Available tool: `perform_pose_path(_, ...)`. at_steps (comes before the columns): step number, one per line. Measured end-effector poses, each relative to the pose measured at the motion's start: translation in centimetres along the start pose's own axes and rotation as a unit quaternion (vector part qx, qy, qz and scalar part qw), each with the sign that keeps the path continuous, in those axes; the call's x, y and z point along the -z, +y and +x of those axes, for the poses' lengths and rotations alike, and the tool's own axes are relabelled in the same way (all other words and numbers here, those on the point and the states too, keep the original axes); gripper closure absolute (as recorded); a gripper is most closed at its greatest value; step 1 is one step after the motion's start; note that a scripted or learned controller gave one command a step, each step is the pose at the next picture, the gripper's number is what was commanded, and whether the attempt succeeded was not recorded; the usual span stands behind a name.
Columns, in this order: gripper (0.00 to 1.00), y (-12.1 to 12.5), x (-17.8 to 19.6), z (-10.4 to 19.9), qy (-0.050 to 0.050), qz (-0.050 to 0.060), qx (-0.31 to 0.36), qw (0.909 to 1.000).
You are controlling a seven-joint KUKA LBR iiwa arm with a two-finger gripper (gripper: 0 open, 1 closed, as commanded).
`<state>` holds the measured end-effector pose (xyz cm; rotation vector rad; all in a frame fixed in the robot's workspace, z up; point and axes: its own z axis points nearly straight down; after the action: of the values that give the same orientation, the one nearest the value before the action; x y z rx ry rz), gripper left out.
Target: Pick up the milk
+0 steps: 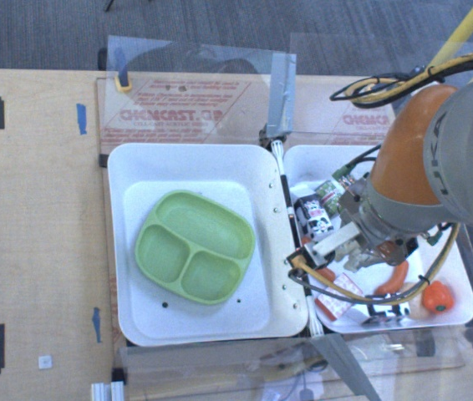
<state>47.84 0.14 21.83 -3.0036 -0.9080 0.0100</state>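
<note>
A small carton with black-and-white print, which I take for the milk [313,216], lies at the left side of the right bin [462,307], close to the wall between the bins. My gripper [367,254] hangs low over the middle of that bin, just right of and below the carton. The grey wrist and orange band cover it from above. Nothing shows between the gripper and the carton that tells of contact.
A green divided plate [195,246] lies in the left bin [128,307]. The right bin also holds a green packet [330,192], a red-and-white carton [337,296], a red pepper [391,278] and an orange-red fruit [438,297]. Cables loop over it.
</note>
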Motion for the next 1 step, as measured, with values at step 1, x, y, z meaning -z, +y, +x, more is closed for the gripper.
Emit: perform_pose_path(1,1.00,-2.38,12.15,1.66,0.003,-0.003,-0.192,0.9813)
